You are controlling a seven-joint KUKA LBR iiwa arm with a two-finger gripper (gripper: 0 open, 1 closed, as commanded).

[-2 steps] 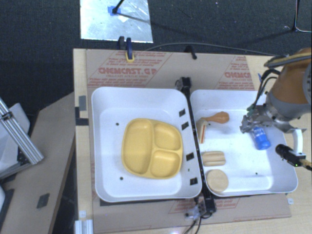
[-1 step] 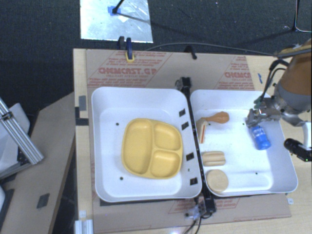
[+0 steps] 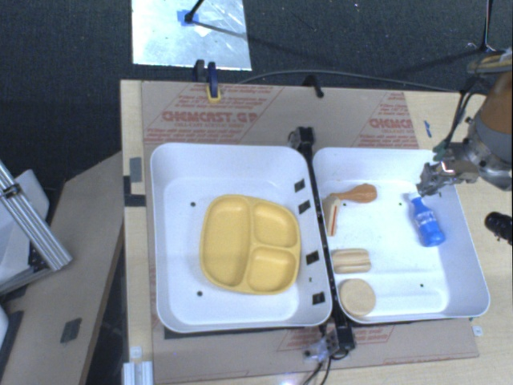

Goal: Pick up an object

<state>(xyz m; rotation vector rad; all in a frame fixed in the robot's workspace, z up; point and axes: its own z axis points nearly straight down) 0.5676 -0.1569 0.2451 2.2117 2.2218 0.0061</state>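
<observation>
In the right bin lie a blue bottle, a tan wooden spoon-shaped piece, a tan bun-shaped block and a round tan disc. My gripper hovers at the bin's far right side, just above and beyond the bottle's cap end. Nothing shows between it and the bottle. The left bin holds a yellow divided plate.
A black divider with clips runs between the two bins. The bins rest on a cardboard sheet on the bench. A blue-and-yellow clamp sits at the far edge. An aluminium frame stands at the left.
</observation>
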